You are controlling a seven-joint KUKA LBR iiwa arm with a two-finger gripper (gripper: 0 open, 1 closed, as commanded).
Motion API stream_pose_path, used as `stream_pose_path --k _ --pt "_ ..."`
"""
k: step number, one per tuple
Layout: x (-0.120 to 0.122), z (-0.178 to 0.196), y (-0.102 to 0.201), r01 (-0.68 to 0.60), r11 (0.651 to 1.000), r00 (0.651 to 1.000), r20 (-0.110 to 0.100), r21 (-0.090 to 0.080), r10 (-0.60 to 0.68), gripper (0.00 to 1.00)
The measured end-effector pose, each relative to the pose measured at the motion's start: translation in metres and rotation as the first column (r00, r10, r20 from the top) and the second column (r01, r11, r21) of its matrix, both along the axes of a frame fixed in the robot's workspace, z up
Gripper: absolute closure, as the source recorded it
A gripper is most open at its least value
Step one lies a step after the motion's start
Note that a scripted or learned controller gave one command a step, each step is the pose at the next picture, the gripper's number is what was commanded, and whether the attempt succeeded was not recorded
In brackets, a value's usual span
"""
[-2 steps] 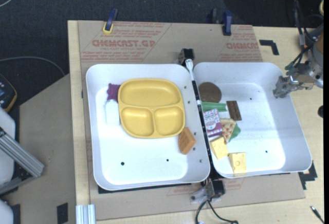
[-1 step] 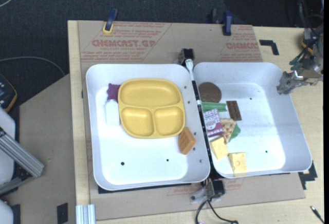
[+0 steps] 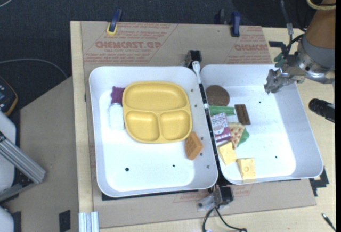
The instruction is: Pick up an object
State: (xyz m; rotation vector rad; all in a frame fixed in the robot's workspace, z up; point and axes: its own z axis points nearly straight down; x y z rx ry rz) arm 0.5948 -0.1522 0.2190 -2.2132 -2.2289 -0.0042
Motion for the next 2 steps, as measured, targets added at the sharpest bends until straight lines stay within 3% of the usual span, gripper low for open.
stream_pose_path --k 2 --pt "0.046 -0.01 0.092 0.001 1.0 1.0 0.003 -0.001 -0.001 1.0"
